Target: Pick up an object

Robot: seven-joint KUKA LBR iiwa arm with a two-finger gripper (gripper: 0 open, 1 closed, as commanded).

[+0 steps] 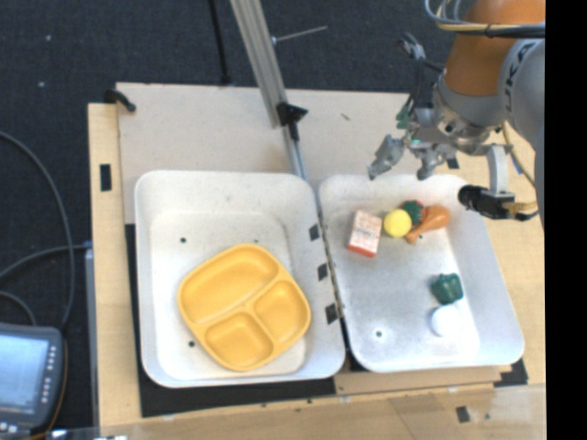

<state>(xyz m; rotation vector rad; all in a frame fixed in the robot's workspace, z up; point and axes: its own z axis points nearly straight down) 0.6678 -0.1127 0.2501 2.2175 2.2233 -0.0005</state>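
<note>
My gripper (406,164) hangs above the far edge of the right bin (477,337), its two fingers spread apart and nothing between them. Just in front of it lie a yellow ball (397,224), an orange carrot-like toy (428,220) with a dark green top, and a small pink-and-white box (365,233) to their left. Nearer the bin's front right sit a dark green object (447,288) and a white round object (446,321).
The left bin (165,218) holds a yellow divided plate (243,305). A slanted metal rail (261,49) stands behind the bins. The grey arm with its orange band (486,35) comes in at top right. A monitor (27,374) sits at bottom left.
</note>
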